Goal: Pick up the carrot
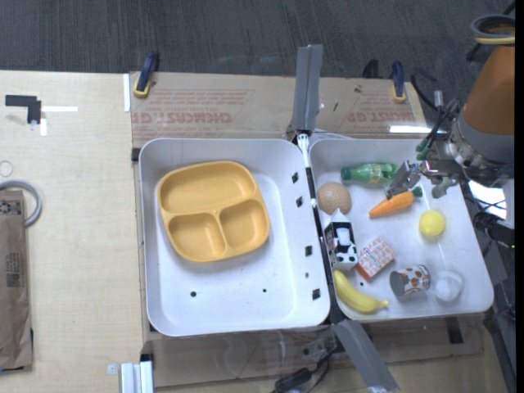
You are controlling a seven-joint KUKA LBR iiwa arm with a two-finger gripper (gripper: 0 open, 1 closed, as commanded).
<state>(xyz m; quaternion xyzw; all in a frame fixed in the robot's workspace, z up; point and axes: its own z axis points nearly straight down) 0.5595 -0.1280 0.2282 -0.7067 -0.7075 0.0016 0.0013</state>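
Observation:
The carrot (391, 205), orange with a green top at its right end, lies slantwise on the floor of the right bin (475, 244), in the bin's upper middle. My gripper (407, 179) hangs just above and to the right of the carrot's green end, close over it. The grey arm with its orange band enters from the upper right. Nothing shows the carrot lifted; it rests on the bin floor.
In the right bin are a green bottle (368, 172), a brown egg-shaped thing (333, 196), a lemon (432, 223), a cow-patterned carton (341, 246), a small red box (376, 258), a banana (358, 295) and a cup (409, 281). A yellow divided plate (213, 210) sits in the left bin (237, 301).

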